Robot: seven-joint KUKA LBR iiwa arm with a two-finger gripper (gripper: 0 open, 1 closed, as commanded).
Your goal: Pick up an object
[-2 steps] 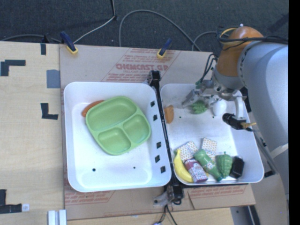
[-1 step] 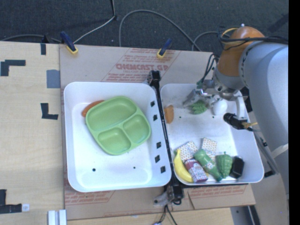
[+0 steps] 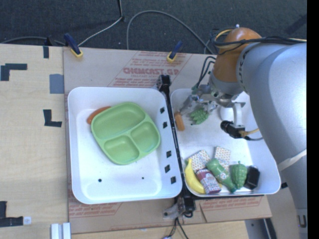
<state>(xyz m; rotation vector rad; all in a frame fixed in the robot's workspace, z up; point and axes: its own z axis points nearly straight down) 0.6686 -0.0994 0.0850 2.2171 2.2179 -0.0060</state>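
Note:
My gripper (image 3: 193, 103) hangs low over the far left corner of the right bin (image 3: 259, 148), under the orange wrist band. A small leafy green toy (image 3: 199, 116) lies just below and right of it; whether they touch is unclear. A small orange piece (image 3: 179, 123) rests against the bin's left wall, just left of the gripper. At the bin's near end lie a banana (image 3: 192, 176), two checkered packets (image 3: 200, 159), a red-and-white can (image 3: 210, 181), a green bottle (image 3: 220, 174), a green pepper (image 3: 239, 175) and a black block (image 3: 252, 178).
The left bin (image 3: 84, 178) holds a green divided plate (image 3: 125, 132) with an orange item (image 3: 96, 113) poking out from under its far left edge. A black divider (image 3: 169, 128) runs between the bins. The grey arm (image 3: 279, 98) covers the right side.

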